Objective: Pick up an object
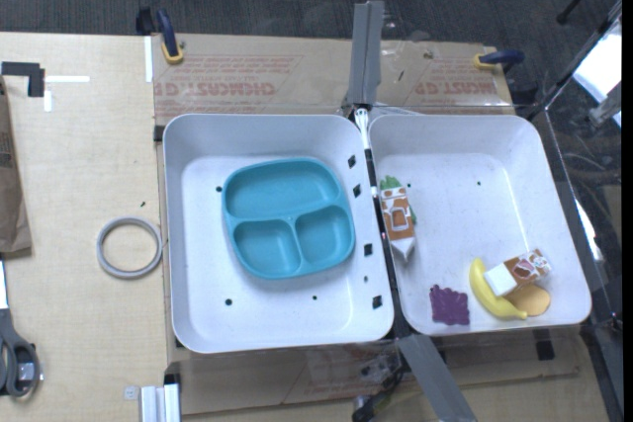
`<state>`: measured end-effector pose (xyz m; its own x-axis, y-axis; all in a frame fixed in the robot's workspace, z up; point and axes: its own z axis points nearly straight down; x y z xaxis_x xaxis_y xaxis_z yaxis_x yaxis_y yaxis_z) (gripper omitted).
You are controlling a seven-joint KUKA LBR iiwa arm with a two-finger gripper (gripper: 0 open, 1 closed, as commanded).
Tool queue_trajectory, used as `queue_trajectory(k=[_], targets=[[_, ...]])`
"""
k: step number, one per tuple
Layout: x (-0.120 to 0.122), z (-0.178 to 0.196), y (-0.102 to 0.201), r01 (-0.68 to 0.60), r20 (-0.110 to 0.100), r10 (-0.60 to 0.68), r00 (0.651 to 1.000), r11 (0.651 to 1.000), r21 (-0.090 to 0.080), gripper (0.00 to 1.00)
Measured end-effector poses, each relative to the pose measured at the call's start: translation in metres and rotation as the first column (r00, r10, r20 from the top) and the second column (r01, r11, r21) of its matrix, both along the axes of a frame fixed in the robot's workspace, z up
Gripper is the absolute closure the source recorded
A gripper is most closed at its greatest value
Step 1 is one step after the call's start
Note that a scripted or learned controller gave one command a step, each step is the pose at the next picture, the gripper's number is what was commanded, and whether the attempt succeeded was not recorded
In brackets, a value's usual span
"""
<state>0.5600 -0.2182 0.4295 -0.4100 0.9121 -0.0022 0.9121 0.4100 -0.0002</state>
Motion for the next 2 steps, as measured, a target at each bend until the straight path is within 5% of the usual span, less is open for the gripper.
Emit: queue_trajectory(k=[1,2], targets=[[-0.017,0.04,-0.004,-0.391,0.001,0.391,0.92,0.92,-0.001,0.0],[0.052,0.062,-0.004,-0.484,0.001,0.484,0.875,0.875,0.0,0.0]])
